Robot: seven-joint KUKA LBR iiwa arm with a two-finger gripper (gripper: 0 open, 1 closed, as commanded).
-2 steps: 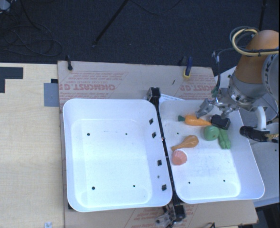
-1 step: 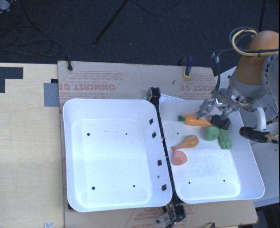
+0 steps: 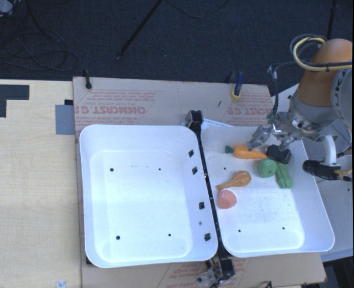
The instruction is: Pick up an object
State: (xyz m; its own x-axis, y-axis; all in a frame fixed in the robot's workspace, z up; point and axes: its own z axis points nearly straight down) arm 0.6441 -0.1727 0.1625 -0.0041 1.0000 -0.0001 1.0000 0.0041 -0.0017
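Observation:
My gripper (image 3: 268,141) hovers over the far part of the right bin (image 3: 321,233), just above and behind an orange carrot (image 3: 249,153) with a green top. A small black piece (image 3: 279,155) lies at the carrot's right end, under the gripper. Right of it is a green toy: a round part (image 3: 267,168) and a longer part (image 3: 284,177). Nearer the bin's middle lie a tan drumstick-shaped toy (image 3: 237,180) and a pink round piece (image 3: 227,200). Nothing is visibly lifted off the bin floor.
The left bin (image 3: 93,161) stands beside the right one, with a black divider rail (image 3: 204,179) between them. Both rest on a cardboard sheet (image 3: 135,104). The arm's orange band (image 3: 327,71) rises at the right.

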